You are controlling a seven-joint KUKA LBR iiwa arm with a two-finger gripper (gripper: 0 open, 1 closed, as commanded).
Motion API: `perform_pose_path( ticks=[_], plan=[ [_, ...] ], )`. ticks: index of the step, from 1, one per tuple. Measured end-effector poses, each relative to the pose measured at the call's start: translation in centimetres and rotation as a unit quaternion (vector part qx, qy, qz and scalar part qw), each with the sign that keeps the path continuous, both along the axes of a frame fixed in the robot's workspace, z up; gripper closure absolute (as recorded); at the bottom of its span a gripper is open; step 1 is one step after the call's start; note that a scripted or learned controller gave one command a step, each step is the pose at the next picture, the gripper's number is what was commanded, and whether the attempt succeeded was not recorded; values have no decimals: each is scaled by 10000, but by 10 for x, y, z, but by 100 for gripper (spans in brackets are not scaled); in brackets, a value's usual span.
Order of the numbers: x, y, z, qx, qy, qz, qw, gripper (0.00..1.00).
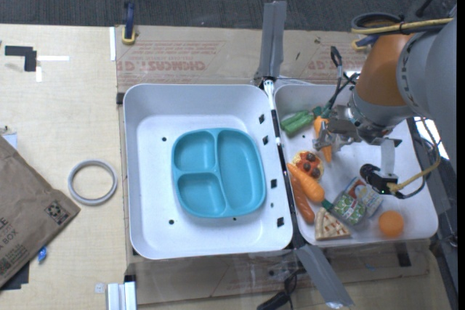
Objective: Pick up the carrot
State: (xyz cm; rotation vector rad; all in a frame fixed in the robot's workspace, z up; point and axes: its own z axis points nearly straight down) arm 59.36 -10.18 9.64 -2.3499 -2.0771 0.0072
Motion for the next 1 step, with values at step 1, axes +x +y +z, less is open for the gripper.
perform_pose_path(
  ticks=[1],
  plan=[
    [3,83,92,-12,-4,-133,9999,100]
  ],
)
